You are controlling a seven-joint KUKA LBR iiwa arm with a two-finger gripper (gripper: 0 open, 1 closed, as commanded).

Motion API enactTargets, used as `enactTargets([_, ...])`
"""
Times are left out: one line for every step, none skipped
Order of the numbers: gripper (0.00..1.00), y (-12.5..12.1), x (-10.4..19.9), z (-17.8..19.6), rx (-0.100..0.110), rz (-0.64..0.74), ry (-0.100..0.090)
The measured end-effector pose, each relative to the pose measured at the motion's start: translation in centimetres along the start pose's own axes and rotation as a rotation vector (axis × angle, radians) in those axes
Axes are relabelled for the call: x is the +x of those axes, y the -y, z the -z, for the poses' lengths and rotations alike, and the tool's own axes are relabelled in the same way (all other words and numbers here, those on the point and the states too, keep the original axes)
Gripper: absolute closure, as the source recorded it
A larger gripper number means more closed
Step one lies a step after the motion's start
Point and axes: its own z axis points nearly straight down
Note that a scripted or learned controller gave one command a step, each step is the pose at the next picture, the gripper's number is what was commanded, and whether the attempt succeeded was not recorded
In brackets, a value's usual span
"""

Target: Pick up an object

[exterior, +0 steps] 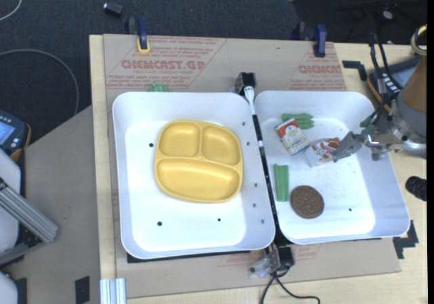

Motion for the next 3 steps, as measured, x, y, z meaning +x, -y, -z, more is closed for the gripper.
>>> enactTargets([1.0, -0.1, 0.0, 1.1, -0.003, 0.001, 0.001])
enactTargets([1.0, 2.3, 6.2, 17.7, -0.021, 0.007, 0.001])
enactTargets([1.0, 4.0, 10.7, 11.1, 0.008, 0.005, -0.003])
